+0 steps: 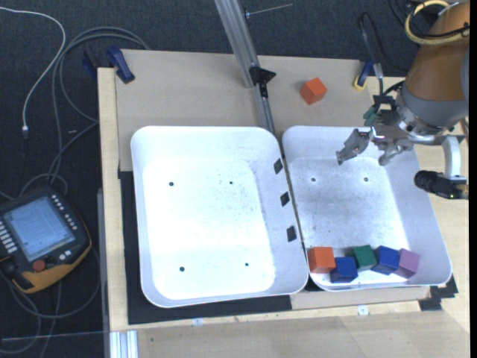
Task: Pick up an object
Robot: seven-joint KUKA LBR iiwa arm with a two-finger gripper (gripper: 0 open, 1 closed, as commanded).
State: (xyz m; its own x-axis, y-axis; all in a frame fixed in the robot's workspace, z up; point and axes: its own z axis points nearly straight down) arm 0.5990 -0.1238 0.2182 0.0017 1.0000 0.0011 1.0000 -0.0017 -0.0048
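Probably light and stiff, the small coloured cubes lie crowded at the right white bin's near edge; the purple end cube offers free sides. The tool hovers with fingers apart, holding nothing.

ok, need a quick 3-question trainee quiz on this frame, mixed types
1. True or false: the small orange cube outside the bins lies on the bare wooden bench.
2. How many small blocks lie along the near edge of the right white bin?
3. Multiple choice: the gripper hangs over A) the left white bin, B) the right bin's far end, C) the block row.

Key: 1 true; 2 five: orange block, dark blue block, green block, blue block, purple block; 3 B.
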